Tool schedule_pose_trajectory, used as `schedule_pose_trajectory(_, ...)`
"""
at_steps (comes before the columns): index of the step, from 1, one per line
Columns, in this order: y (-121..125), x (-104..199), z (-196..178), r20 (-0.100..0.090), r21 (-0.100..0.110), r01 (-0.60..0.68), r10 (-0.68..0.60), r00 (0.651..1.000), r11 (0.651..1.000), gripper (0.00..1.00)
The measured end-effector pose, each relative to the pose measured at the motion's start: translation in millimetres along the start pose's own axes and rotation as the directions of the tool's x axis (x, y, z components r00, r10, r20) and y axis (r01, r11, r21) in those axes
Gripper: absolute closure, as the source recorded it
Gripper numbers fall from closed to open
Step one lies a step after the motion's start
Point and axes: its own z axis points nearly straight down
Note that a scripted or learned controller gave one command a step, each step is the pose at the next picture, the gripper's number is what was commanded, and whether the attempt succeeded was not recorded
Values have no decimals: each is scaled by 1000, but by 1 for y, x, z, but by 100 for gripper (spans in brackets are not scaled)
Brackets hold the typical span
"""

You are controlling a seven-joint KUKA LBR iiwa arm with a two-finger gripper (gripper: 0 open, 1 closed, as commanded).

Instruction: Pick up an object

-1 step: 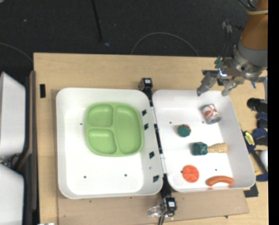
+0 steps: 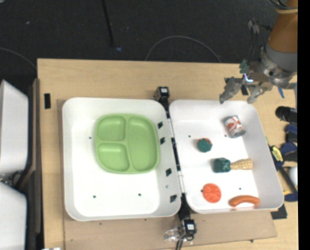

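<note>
**Five objects wait in the right bin as my gripper hangs at its far rim**

In the left bin, a green divided plate lies flat in the upper middle, with bare white floor showing along the near edge and around its sides. A row of black clips runs down the seam where the two bins meet.

In the right bin, a small dark green lump sits near the centre. Below it an orange-red round piece lies close to the near wall. To their right, a toy ice-cream cone with a green top lies on its side, tip pointing right. Above it a small silver and red can lies tipped over, near the far wall. An orange sausage-shaped piece rests against the near rim. All five lie apart from one another; the bin's left half is open floor.

My gripper hangs over the bin's far right corner, above the rim, fingers spread and holding nothing. The can is the nearest object to it, just below.
</note>
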Motion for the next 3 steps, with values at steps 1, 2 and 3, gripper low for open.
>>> schedule_pose_trajectory(1,1,-12,49,2,3,-2,2,1000,1000,0)
schedule_pose_trajectory(2,7,-19,107,2,4,-3,3,1000,1000,0)
schedule_pose_trajectory(3,13,-17,152,2,4,2,-2,1000,1000,0)
